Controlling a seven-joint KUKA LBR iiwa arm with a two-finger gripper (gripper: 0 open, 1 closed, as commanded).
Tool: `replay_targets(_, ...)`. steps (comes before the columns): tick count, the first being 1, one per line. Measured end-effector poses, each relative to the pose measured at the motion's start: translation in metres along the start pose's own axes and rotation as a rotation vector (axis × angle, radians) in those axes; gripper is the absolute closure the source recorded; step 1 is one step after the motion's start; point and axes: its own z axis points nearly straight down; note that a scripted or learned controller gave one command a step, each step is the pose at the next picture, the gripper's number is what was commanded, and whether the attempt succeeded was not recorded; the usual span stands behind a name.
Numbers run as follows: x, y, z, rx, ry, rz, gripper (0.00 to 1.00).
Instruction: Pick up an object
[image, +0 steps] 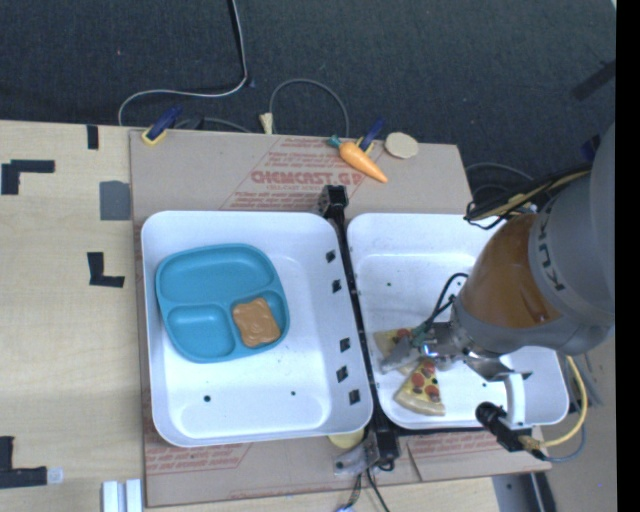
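Nearest me in the right bin (395, 240) I see the pizza slice (422, 389) by the front wall, the end effector (412, 345) low just behind it, grip unreadable, and farther left a blue plate (215, 295) bearing a brown cookie (257, 322).

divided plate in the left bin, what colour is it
Light blue; the divided plate shows best in the camera view.
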Motion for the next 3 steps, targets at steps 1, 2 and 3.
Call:
replay_targets(1, -0.037, 0.003, -0.187, -0.015, 0.0, 0.0, 0.0)
replay_targets(2, 0.013, -0.002, -0.075, 0.014, 0.009, -0.003, 0.0)
replay_targets(3, -0.004, 0.001, 0.001, -0.001, 0.003, 0.001, 0.0)
